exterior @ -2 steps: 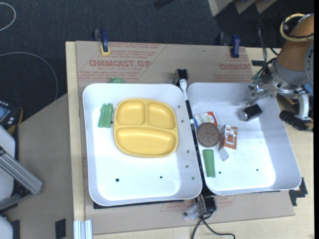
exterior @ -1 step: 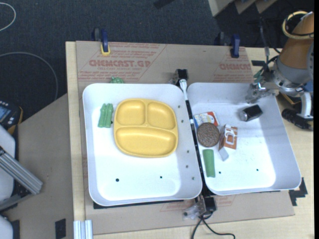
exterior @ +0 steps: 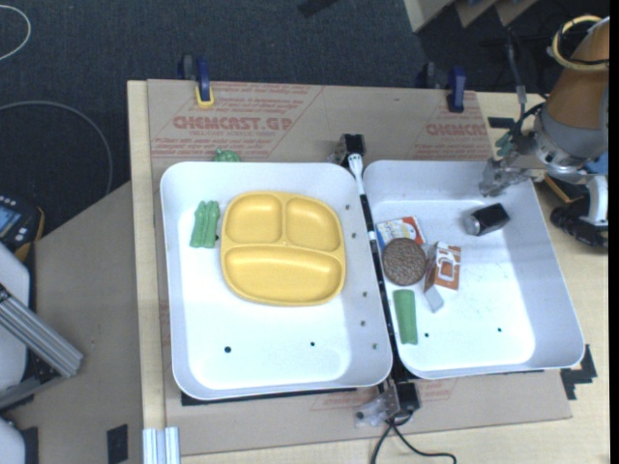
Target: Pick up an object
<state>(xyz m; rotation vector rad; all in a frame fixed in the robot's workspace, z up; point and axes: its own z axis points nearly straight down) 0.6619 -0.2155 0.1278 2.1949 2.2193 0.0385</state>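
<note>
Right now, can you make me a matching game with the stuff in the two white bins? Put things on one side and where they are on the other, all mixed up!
Things:
1. yellow divided plate
2. green bean pod
3. round brown cookie
4. green stick

Places:
A. right bin, nearest the front edge, beside the divider
B. left bin, just left of the plate
C. middle of the left bin
D. right bin, on the snack packets near the divider

Pairs: 1-C, 2-B, 3-D, 4-A
</note>
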